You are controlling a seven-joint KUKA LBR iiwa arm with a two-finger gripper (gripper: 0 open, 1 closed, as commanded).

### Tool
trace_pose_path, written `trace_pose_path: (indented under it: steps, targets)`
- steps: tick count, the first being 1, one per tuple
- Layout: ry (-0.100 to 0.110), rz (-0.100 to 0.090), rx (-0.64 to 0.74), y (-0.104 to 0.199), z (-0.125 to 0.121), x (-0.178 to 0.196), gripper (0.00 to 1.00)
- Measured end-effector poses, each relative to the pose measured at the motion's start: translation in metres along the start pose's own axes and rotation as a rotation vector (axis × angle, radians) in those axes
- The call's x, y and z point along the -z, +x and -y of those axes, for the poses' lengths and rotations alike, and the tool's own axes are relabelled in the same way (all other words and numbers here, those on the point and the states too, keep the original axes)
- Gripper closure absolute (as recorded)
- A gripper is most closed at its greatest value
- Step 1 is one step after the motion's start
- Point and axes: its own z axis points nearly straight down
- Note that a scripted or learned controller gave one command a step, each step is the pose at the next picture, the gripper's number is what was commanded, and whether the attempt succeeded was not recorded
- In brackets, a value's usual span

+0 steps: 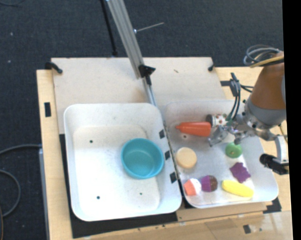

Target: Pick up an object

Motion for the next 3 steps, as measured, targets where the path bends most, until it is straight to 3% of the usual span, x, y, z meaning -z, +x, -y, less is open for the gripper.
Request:
trace_pose_path:
  steps: [1,2,3]
  targets:
    - [-0.001,0.001,-0.001,-0.002,-0.006,-0.06,0.0]
    - [-0.01,0.001,-0.006,-0.003,-0.008,-0.045,1.0]
    - [-0.01,0.001,0.004,-0.001,-0.011,-0.002,1.0]
